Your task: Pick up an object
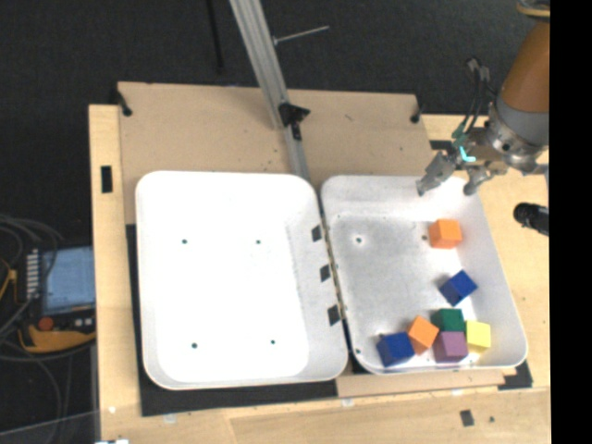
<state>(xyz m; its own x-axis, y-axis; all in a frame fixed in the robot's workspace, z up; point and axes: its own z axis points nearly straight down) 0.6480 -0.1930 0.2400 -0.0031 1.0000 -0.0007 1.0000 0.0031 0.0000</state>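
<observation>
My gripper (453, 182) hangs open over the far right corner of the right bin (388, 266), with nothing between its two grey fingers. An orange cube (445, 233) lies just below it in the bin. Further toward the front sits a blue cube (458, 287). In the front right corner cluster another blue cube (396, 349), an orange cube (424, 332), a green cube (451, 320), a purple cube (450, 346) and a yellow cube (478, 335).
The left bin (231, 276) lies beside the right one, joined by black clips (326, 274). A slanted metal rail (264, 58) rises behind the bins. Cables and a blue box (69, 280) sit off the bench at left.
</observation>
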